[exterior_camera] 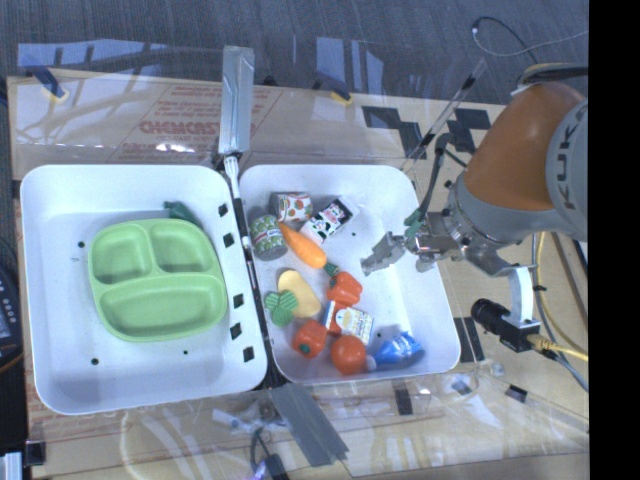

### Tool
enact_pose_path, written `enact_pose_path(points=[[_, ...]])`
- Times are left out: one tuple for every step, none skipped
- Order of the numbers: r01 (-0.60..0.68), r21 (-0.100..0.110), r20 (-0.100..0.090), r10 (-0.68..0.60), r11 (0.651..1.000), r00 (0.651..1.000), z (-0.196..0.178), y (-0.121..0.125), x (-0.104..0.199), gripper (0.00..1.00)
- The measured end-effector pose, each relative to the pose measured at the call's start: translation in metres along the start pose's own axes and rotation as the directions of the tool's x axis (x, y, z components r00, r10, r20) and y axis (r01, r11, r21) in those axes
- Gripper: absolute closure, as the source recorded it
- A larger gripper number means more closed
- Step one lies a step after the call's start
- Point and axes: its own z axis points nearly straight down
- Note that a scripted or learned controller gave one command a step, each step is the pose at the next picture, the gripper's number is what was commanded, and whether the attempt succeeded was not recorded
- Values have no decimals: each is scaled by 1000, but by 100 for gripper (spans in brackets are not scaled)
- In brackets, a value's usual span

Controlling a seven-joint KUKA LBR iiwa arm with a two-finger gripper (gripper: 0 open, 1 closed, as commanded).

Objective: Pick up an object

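The gripper (385, 255) hangs over the right bin (428, 298), right of centre; whether it is apart or together, I cannot tell. Just left lies 1 orange pepper (344, 288), probably light, stiff, slick plastic; best pinched across its middle.

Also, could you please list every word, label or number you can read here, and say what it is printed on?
"KU" reads vertically on the grey arm.
Red print on the cardboard sheet behind the bins: too blurred to read.
Labels on the small cans and the cartons: too small to read.
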Motion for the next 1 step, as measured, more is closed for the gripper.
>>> enact_pose_path(points=[[280, 2, -1, -280, 960, 960, 82, 36, 33, 0]])
